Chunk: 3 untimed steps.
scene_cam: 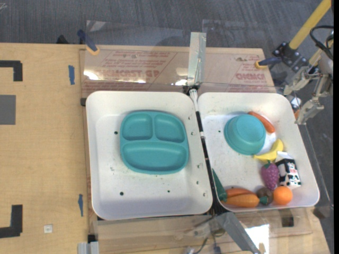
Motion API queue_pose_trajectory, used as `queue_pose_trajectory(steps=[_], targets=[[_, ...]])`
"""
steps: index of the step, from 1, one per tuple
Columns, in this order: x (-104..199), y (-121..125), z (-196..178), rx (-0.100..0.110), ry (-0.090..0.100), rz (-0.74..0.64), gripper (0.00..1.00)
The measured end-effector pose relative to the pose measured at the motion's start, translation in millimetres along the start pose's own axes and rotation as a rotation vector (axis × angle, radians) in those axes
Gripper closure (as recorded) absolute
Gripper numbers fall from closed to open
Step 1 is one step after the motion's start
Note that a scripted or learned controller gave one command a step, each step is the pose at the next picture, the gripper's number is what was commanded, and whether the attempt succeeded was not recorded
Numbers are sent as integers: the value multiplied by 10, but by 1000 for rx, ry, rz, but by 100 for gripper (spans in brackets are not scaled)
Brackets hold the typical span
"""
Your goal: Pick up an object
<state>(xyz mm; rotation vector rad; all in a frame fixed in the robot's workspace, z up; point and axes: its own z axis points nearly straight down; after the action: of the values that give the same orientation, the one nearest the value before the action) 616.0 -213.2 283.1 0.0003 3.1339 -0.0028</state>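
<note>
The right bin (304,142) holds an upturned teal bowl (244,134) with an orange piece (264,120) behind it. Beside the bowl lie a yellow banana (271,152), purple grapes (269,174) and a black-and-white cow toy (289,172). An orange fruit (283,195) and a carrot (242,199) rest along the bin's near wall. My gripper (302,100) hangs at the right, just past the bin's far right corner. Its fingers are spread open with nothing between them, well apart from every object.
The left bin (100,157) carries a teal divided plate (154,142). A clear upright divider (197,57) rises behind the seam between the bins. A yellow bar (312,17) slants across the top right. Brown board lies to the left.
</note>
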Motion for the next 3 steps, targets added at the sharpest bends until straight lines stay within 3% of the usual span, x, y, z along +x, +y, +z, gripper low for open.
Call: queue_pose_trajectory(steps=[1, 2, 3], targets=[[460, -96, 1154, -5, 12, -101, 0], [443, -43, 1946, -6, -3, -205, 0], [727, 509, 1939, -2, -1, -308, 0]])
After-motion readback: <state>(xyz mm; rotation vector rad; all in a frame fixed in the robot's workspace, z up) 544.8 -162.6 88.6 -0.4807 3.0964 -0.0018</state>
